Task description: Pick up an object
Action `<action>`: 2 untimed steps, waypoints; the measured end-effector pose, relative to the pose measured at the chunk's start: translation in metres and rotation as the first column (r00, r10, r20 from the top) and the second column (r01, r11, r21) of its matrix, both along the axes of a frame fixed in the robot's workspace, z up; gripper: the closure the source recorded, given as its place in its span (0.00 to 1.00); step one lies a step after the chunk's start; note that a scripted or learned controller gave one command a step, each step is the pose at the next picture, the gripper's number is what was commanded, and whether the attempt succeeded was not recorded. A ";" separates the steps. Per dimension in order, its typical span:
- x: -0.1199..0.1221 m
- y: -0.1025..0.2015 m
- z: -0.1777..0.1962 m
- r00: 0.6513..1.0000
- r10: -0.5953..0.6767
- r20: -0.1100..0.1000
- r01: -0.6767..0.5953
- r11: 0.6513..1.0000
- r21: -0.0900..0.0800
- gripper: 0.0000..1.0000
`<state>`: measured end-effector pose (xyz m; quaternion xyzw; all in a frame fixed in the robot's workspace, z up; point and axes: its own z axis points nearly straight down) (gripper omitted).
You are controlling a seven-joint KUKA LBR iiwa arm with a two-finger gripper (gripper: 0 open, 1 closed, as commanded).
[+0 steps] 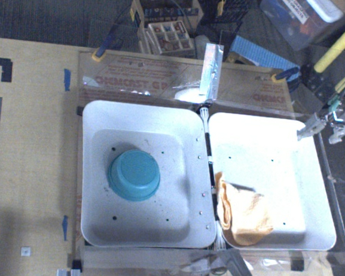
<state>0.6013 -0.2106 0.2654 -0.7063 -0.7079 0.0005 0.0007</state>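
Slumping at six o'clock in the right bin [313, 177], an orange cloth [245, 212] is pressed against the left wall. A teal bowl [134, 174] is seated upside down, centred in the left bin [102, 122]. Gripper [335, 121] state cannot be told.

The bench [27, 152] is pale wood and carries two white bins touching side by side, the left bin [95, 127] and the right bin [318, 189]. Left of the left bin, black corner marks [4, 68] and short blue tape strips [66, 79] lie on the bench top. Behind the left bin, along its far rim and running on behind its neighbour, lies a clear plastic sheet [135, 80] with faint red lettering.
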 end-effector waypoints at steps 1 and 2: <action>-0.059 0.081 -0.017 0.993 -0.114 -0.002 0.114 0.993 0.000 0.00; -0.070 0.015 0.033 0.985 -0.170 0.002 0.170 0.985 -0.002 0.00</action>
